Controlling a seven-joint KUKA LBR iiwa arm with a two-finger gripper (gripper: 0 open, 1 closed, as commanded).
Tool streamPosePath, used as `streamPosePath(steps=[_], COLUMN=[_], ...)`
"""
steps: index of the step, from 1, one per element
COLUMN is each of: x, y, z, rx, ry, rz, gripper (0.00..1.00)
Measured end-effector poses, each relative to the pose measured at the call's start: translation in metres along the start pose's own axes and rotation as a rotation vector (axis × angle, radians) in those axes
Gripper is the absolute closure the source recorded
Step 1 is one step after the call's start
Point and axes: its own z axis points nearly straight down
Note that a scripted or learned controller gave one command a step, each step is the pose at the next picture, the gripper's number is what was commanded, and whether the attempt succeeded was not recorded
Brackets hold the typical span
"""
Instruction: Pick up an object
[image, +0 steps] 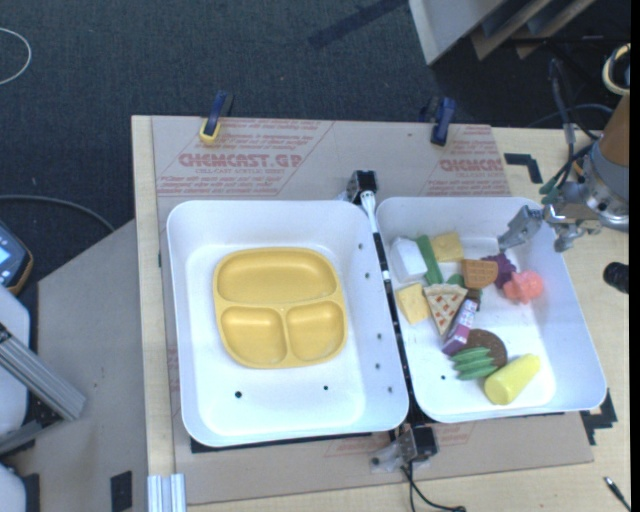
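Several toy foods crowd the right bin (590, 350), all lying below and left of the gripper (535, 225), which hovers at the bin's upper right; whether it is wide or narrow I cannot tell. Nearest is the pink toy (522, 287), just beneath it and roundish, so no long axis to match.

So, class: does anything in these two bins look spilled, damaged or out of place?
Nothing looks spilled or damaged. The yellow tray lies flat in the left bin. The toy foods, among them a pizza slice and a yellow piece, lie jumbled in the right bin.
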Motion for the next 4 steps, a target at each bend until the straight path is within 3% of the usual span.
streamPosePath(steps=[2,3,4], x=[0.01,0.011,0.011], y=[0.009,0.01,0.011], z=[0.095,0.122,0.11], rx=[-0.001,-0.004,-0.009], ry=[0.0,-0.001,-0.003], rz=[0.0,0.001,0.0], gripper=[0.0,0.0,1.0])
